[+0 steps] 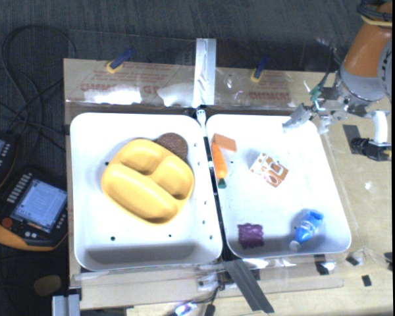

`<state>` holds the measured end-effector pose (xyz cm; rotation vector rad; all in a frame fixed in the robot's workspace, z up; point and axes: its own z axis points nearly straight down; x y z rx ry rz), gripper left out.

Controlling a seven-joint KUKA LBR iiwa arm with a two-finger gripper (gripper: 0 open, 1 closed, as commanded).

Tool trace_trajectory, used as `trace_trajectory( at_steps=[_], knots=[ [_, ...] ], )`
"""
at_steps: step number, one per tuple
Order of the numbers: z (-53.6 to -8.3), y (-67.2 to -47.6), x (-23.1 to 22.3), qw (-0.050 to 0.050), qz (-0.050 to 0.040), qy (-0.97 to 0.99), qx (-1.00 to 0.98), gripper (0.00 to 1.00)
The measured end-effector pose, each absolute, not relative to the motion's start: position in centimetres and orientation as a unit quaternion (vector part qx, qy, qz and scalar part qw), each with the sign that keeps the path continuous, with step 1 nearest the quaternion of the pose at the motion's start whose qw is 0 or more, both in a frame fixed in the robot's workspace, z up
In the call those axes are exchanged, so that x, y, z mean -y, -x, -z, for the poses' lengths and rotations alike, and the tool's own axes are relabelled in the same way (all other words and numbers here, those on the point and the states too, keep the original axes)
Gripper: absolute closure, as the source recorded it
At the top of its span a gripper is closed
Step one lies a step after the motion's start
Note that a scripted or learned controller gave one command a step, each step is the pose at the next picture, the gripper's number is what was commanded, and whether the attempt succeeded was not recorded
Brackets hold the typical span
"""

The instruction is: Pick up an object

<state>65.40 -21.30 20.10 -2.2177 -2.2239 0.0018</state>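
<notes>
The right bin [332,176] holds several small things. An orange block [224,142] and an orange stick with a dark tip [219,166] lie along its left wall. A white packet with orange print [269,169] lies near its middle. At the front sit a purple lump [251,234] and a small blue bottle [307,227]. In the left bin [85,176] a big yellow lobed object [147,180] lies with a brown disc [172,143] behind it. My gripper [297,118] hangs over the right bin's far right corner, apart from every object, with nothing seen in it.
The grey arm with its orange band [367,48] reaches in at the top right. Clear plastic sheeting held by clips [122,59] lies behind both bins. A pendant with a screen [33,206] and cables rest on the floor at left.
</notes>
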Motion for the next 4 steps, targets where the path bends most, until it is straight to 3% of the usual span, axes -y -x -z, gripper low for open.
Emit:
trace_trajectory(
  at_steps=[1,2,3,4],
  knots=[
    [-9.4,-64.7,18.6,-0.001,-0.0007,0.651,0.759,0.00],
    [-8.9,-62.1,13.2,-0.005,0.0008,0.587,0.810,0.00],
    [-8.9,-59.0,15.7,-0.005,0.0014,0.581,0.814,0.00],
    [-9.0,-56.1,18.5,-0.007,0.0000,0.296,0.955,0.00]
  ],
)
